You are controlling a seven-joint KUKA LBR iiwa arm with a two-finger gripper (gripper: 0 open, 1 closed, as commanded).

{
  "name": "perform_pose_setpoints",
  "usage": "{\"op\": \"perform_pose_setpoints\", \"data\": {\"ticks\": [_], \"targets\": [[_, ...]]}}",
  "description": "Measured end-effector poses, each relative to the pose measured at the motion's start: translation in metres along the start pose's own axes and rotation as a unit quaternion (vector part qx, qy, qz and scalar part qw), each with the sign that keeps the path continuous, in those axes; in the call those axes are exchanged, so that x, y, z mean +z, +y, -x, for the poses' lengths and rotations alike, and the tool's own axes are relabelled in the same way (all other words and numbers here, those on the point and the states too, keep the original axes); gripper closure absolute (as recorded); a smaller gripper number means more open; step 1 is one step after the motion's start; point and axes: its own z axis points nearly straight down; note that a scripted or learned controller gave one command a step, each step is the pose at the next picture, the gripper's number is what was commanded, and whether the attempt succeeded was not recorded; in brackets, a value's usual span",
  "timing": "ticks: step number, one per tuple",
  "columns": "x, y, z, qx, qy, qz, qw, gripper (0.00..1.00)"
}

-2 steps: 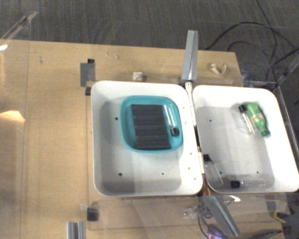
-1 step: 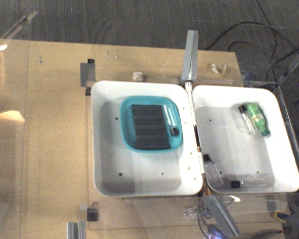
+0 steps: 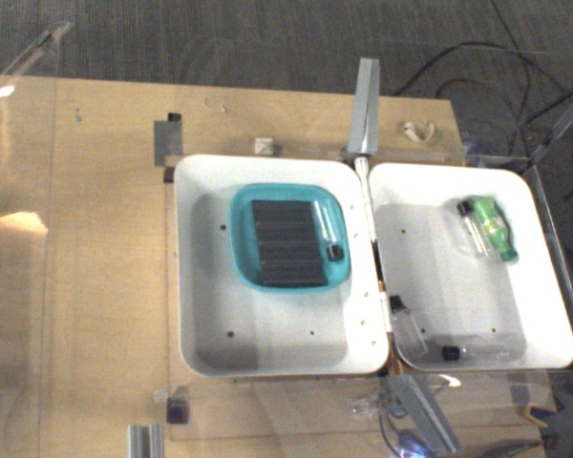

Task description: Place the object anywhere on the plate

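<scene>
Right bin [image 3: 554,351] is shown with the bottle [image 3: 492,227] near its far right corner, where a grasp could be fouled by walls; rolling could be caused by the plate's [image 3: 241,219] dark block [image 3: 285,244].

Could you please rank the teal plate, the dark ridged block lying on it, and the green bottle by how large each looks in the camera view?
Largest to smallest:
1. teal plate
2. dark ridged block
3. green bottle, in the right-hand bin
</scene>
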Motion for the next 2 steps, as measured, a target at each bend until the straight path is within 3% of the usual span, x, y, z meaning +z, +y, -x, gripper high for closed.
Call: {"op": "perform_pose_setpoints", "data": {"ticks": [2], "targets": [[0.0013,0.0005,0.0006,0.096,0.0,-0.001,0.9954,0.0]]}}
